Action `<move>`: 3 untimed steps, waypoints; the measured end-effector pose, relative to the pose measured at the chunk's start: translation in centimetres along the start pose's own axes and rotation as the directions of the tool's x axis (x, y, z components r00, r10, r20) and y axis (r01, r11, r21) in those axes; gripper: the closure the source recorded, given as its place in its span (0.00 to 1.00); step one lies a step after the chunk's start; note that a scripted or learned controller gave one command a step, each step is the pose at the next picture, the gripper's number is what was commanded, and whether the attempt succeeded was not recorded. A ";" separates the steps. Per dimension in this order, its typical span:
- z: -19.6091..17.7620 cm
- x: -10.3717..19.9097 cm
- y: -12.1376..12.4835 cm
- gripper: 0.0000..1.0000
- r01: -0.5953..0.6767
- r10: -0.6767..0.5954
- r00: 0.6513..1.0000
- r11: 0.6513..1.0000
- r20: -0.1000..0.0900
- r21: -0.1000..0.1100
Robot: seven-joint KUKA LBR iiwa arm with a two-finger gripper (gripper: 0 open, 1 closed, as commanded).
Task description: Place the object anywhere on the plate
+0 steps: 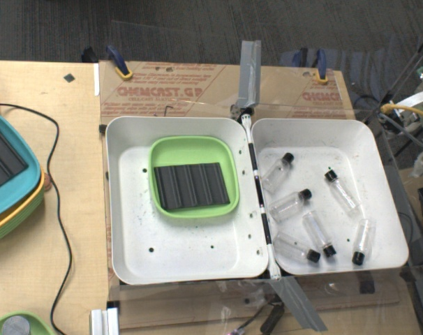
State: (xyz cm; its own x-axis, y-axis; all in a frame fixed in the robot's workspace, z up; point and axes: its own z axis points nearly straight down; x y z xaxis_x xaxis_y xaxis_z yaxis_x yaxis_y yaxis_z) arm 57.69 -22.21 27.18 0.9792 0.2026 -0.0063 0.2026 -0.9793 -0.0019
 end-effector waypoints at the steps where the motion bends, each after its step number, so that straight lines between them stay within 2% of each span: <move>1: 0.2 -1.2 -0.3 0.00 0.009 -0.009 1.000 1.000 0.000 0.000; 2: -0.5 -3.0 -0.6 0.00 -0.005 0.005 1.000 1.000 -0.001 0.001; 3: 1.3 -3.5 -1.3 0.00 0.000 0.000 1.000 1.000 -0.001 0.001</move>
State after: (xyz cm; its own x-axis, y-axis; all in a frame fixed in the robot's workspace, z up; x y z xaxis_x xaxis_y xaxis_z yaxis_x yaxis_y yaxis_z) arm 54.02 -21.68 25.85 0.9792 0.2028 -0.0057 0.2028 -0.9792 -0.0027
